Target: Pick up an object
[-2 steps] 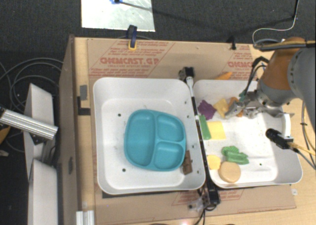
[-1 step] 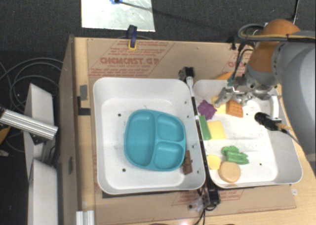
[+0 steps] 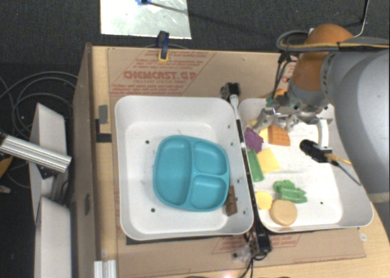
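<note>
Closest of all, a tan round disc lies at the near edge of the right bin, touching a smaller yellow round piece on its left. Just beyond them sits a knobbly green leafy piece. Along the bin's left wall a slim green stick lies beside a pale yellow block, and a purple lump sits at their far end. An orange, ridged, waffle-like slab lies farther in, just right of the purple lump, so neighbours crowd its left and near sides.

Over that slab hangs the gripper, at the end of the grey arm; whether it is spread or pressed together cannot be told, and nothing is seen held in it.

On the left, the left bin holds a smooth teal plate with three compartments, and a small brown piece lies against the bin's near right wall. Both bins are glossy white and rest on printed cardboard.
</note>
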`<control>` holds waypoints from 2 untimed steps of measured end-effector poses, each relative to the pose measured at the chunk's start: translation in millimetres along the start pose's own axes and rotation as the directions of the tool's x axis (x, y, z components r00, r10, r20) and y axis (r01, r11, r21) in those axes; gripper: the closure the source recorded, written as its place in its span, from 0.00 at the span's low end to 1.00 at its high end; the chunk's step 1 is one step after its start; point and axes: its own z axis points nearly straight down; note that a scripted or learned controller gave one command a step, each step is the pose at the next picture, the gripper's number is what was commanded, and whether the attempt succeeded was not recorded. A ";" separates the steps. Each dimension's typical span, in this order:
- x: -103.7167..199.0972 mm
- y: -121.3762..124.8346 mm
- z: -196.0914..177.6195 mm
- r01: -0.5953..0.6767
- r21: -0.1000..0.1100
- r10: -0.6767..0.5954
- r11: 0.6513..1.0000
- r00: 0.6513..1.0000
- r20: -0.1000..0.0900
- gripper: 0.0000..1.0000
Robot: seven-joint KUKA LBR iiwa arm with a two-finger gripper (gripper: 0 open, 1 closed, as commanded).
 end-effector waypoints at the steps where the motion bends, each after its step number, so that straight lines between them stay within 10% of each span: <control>1: 8.6 -102.3 -0.1 -0.012 -0.033 0.011 0.999 1.000 -0.006 0.00; 2: -3.2 -15.0 -1.7 0.000 -0.033 0.000 0.999 1.000 -0.007 0.00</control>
